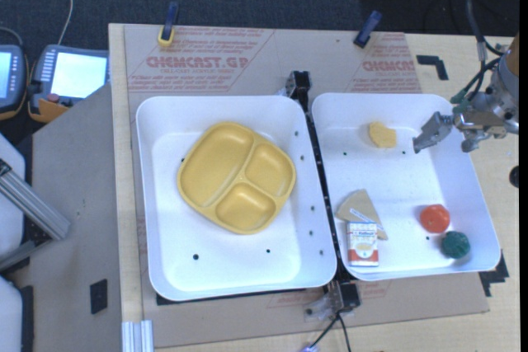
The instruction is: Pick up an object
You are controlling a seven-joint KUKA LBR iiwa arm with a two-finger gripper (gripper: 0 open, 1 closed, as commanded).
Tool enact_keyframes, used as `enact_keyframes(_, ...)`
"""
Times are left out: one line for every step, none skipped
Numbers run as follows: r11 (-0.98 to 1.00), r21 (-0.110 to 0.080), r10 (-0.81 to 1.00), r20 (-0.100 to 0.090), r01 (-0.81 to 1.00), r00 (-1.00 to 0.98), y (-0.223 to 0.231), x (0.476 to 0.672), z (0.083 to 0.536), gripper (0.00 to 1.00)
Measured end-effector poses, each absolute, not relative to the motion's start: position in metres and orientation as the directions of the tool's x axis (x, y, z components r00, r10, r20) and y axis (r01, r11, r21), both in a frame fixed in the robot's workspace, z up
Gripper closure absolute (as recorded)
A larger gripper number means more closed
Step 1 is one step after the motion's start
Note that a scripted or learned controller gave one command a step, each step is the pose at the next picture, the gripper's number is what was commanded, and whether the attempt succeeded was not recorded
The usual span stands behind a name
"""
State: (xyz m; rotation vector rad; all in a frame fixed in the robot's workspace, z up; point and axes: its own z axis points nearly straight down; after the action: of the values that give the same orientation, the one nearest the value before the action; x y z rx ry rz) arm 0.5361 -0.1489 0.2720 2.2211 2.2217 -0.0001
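Nearest the lens, at the front edge of the right bin (487,214), a small red-and-white carton (363,245) lies flat, its top edge touching a tan wedge (360,207) just behind it. Right of these, near the bin's front right corner: an orange-red ball (435,218) and a dark green ball (454,244), just beside each other. Towards the back of the same bin, a small yellow lump (382,135) sits alone, well apart from the rest.

Left bin (157,202): one yellow divided plate (238,176), three compartments, roughly centred, turned at an angle.

My pincer (450,133) hangs over the right bin's back right part, to the right of the yellow lump and apart from it. Two fingers visible, splayed apart; nothing between them. One dark fingertip (427,133) points toward the lump without touching it
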Motion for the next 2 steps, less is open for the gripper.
enact_keyframes(0.0, -0.006, 1.0, 0.002, 1.0, 0.0, -0.139, 0.532, 0.215, 0.0)
enact_keyframes(-0.001, -0.007, 1.0, 0.002, 1.0, 0.001, -0.145, 0.524, 0.157, 0.0)
